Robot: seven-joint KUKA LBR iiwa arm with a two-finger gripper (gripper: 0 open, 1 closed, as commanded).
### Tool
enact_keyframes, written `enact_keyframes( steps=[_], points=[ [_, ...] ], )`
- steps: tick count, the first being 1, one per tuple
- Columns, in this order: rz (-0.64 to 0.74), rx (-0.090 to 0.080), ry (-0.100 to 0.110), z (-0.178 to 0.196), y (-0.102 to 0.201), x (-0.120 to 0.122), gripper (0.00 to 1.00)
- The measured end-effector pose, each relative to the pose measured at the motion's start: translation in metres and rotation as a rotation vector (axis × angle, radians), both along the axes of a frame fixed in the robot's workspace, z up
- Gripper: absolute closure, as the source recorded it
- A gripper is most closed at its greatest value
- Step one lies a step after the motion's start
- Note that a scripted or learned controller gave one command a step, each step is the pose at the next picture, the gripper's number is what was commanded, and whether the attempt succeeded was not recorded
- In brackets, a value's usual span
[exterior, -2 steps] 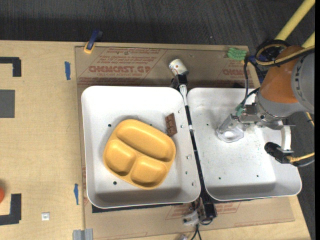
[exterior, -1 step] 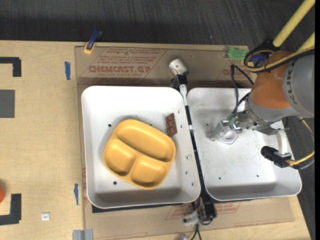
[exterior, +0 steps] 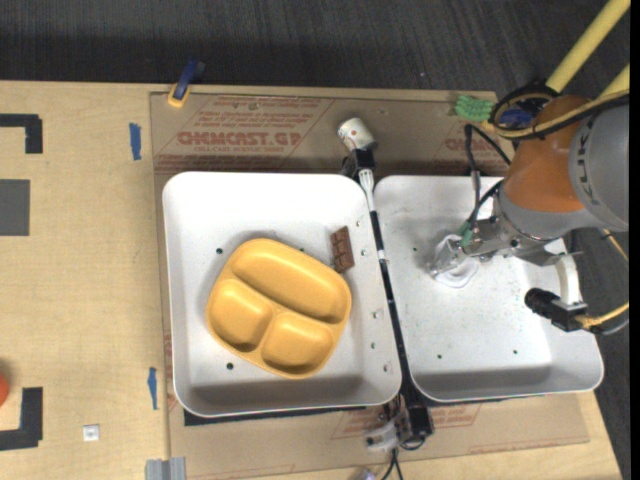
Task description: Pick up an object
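A yellow three-compartment plate (exterior: 278, 306) lies tilted in the left bin (exterior: 190, 268). A small brown block (exterior: 341, 249) rests just beyond the plate's far right corner, near the divider. My gripper (exterior: 447, 259) is low over the right bin (exterior: 500, 358), in its far left part, with the grey arm and orange band (exterior: 540, 173) reaching in from the right. A pale, glassy shape (exterior: 457, 273) sits on the bin floor right at the fingertips; whether it is a separate object I cannot make out.
A black clamp with a white knob (exterior: 354, 138) stands at the far end of the divider between the bins. A black cable connector (exterior: 545, 306) hangs over the right bin's right side. A yellow pole (exterior: 592, 33) slants at the top right.
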State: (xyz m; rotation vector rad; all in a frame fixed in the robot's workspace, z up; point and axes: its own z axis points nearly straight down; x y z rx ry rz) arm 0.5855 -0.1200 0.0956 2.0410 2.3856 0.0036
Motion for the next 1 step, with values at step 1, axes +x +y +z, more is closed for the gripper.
enact_keyframes(
  steps=[1],
  points=[
    [-0.159,0.000,0.003,0.0891,0.0707,-0.0101,1.00]
  ],
)
